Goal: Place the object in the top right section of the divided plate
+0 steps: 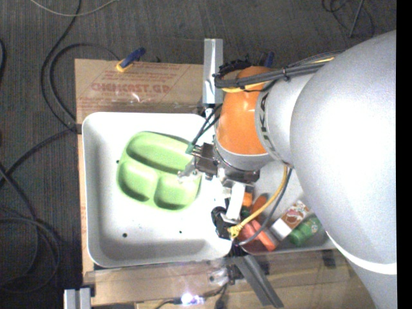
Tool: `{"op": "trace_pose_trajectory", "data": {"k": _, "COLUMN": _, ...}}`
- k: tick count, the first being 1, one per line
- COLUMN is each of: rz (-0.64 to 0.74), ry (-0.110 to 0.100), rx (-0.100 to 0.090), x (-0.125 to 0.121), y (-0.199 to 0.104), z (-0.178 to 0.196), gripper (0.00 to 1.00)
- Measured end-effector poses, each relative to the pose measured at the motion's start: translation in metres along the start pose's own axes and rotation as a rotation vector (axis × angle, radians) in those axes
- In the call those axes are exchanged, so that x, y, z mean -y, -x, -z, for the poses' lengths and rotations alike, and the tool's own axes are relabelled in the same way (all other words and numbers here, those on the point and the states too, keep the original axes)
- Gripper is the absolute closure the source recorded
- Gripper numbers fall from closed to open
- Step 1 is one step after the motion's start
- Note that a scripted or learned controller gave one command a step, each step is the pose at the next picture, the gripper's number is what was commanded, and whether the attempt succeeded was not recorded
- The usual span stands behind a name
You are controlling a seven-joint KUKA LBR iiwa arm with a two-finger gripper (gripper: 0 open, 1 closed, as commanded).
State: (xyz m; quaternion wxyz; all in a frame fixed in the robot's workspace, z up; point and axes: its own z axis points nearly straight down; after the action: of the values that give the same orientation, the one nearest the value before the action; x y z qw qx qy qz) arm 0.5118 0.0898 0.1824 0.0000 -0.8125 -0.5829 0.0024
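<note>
- Three sections of the green plate [156, 170] lay bare as far as could be seen: one long section along the top and two smaller ones below it, with nothing visible in any of them.
- By that, the placing was not yet done; the top right section held no object in view, though the wrist covered its right edge.
- Plate sat tilted in the left bin [106, 237], its long section running from upper left down toward the right, so "top right" lay close under the arm.
- Gripper [195, 167] hung at the plate's right rim, below the orange band [239, 122]. Its tips were masked by the wrist and cables, so I could not tell how they stood, nor whether anything was held there.
- Which object the task meant could not be told. Several candidates lay in the right bin [302, 248]: an orange carrot-like piece [257, 206], a red item [261, 239], a green can [304, 232] and a small box [283, 228], crowded together and touching.
- Carrot-like piece had its long axis on a diagonal, pointing up-right to down-left; the can lay on its side along a similar slant.
- Judged remaining: confirm a grasp, carry over the top right section, release.
</note>
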Motion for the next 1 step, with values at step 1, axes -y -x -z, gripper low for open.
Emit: {"op": "trace_pose_trajectory", "data": {"k": 1, "rz": -0.556, "ry": 0.0, "rx": 0.007, "x": -0.056, "y": -0.058, "z": -0.0822, "gripper": 0.0}}
